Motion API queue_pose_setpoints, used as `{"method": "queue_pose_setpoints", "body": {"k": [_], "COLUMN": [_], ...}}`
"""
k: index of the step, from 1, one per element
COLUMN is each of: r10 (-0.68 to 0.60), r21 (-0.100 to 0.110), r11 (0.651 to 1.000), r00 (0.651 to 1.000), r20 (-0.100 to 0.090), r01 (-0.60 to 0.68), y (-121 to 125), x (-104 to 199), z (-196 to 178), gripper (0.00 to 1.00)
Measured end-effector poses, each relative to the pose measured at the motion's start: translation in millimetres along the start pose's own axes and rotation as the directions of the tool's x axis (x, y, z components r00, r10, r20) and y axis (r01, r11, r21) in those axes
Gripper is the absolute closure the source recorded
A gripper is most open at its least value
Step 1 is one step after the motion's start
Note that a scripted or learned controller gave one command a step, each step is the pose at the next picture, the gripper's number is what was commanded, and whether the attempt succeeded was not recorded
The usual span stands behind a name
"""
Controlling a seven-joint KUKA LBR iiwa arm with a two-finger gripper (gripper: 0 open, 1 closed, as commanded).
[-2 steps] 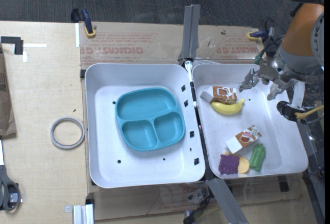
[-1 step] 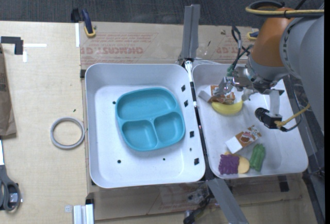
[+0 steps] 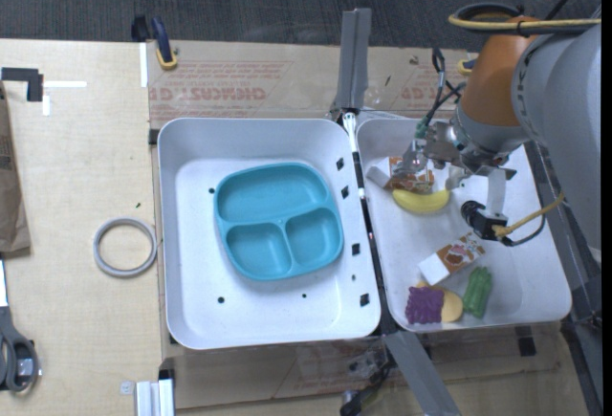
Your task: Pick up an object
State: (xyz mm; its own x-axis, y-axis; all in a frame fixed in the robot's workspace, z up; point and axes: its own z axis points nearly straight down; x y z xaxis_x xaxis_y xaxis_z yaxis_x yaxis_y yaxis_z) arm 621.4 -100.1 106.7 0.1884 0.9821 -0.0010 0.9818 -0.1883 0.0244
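Pale wood bench fills the left of my frame, with a grey tape ring [image 3: 125, 246] lying on it at centre left and scissor handles [image 3: 16, 359] poking in at the lower left corner. Next I see the left bin [image 3: 182, 213], holding a turquoise divided plate [image 3: 279, 221] near its middle. Past the divider, the right bin [image 3: 540, 280] holds the clutter: a yellow banana [image 3: 422, 202] in its upper part, a small orange-and-white packet [image 3: 452, 259] below that, then a purple grape bunch [image 3: 424, 304], a yellow piece [image 3: 450, 307] and a green vegetable [image 3: 477, 291] side by side near the lower edge. The gripper [image 3: 417, 170] sits low over the banana, touching or just above it, with a printed wrapper-like item at its tip. I cannot tell how its fingers stand.
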Motion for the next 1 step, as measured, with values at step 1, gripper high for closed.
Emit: {"method": "queue_pose_setpoints", "body": {"k": [1], "r10": [0.122], "r21": [0.001], "r11": [0.992], "r00": [0.992], "r20": [-0.003], "r01": [-0.122], "y": [-0.5], "x": [3.9], "z": [0.4], "gripper": [0.0]}}
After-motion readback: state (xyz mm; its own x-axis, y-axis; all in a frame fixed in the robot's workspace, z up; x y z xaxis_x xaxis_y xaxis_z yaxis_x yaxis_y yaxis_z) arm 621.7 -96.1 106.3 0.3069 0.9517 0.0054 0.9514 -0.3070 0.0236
